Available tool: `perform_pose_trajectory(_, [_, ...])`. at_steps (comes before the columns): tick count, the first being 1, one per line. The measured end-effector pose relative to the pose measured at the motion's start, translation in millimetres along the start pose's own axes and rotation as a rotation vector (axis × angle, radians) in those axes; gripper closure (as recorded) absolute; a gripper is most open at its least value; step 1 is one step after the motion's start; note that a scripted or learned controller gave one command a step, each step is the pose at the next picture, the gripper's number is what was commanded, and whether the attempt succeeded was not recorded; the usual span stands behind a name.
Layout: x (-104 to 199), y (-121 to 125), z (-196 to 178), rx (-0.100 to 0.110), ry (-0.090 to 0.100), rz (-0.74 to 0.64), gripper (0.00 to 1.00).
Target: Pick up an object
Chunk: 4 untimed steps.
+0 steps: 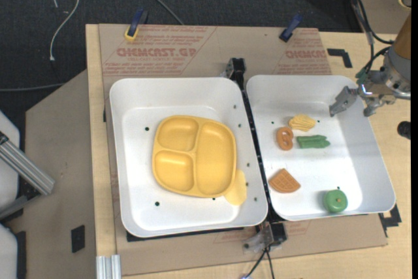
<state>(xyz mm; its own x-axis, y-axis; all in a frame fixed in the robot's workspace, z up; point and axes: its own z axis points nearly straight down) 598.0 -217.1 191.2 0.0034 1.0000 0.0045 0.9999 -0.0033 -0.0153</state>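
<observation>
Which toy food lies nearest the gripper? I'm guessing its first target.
The pale yellow ridged piece, topmost in the right bin, closest to the gripper.

1 fixed camera above the bench (196, 42), slanted down, both white bins (124, 140) in frame
</observation>
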Motion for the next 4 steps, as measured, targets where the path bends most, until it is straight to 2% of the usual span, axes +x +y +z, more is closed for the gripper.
perform_pose_trajectory(1, [0.8,3.4,-9.0,-0.015,-0.004,-0.004,0.0])
perform_pose_trajectory(3, [2.1,2.5,103.9,-0.011,-0.003,-0.004,0.0])
perform_pose_trajectory(4, [2.2,3.8,89.7,-0.016,-0.004,-0.005,1.0])
